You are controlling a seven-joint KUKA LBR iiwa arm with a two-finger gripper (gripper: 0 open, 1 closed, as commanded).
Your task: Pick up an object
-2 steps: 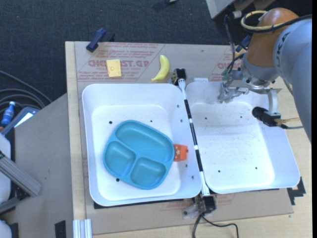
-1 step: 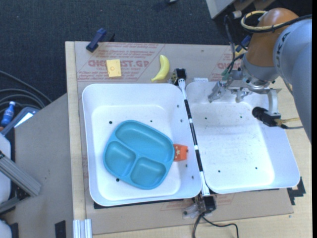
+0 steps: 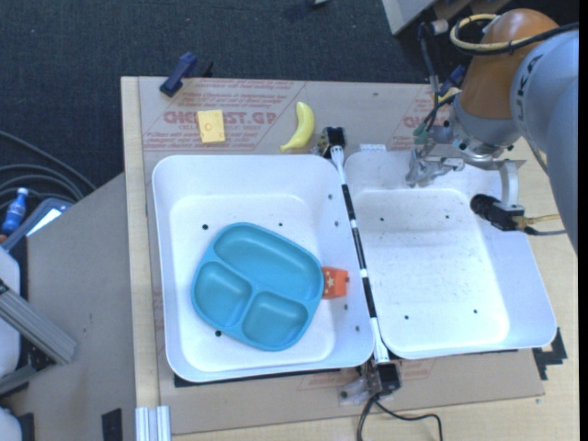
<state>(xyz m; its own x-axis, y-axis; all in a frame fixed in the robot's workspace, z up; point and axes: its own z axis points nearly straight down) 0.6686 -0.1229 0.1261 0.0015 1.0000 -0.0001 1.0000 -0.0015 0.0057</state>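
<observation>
A blue divided plate (image 3: 257, 285) lies in the left bin (image 3: 184, 196). A small orange object (image 3: 335, 283) sits against the plate's right edge, close to the divider between the bins. My gripper (image 3: 424, 171) hangs over the far edge of the right bin (image 3: 441, 283), well away from the plate and the orange object. Nothing can be seen held in it.
A yellow banana (image 3: 299, 127) lies on the bench behind the bins, beside a small black part (image 3: 333, 139). A yellow square tag (image 3: 210, 127) and a dark blue object (image 3: 177, 73) sit at the bench's far left. Cables run along the left side.
</observation>
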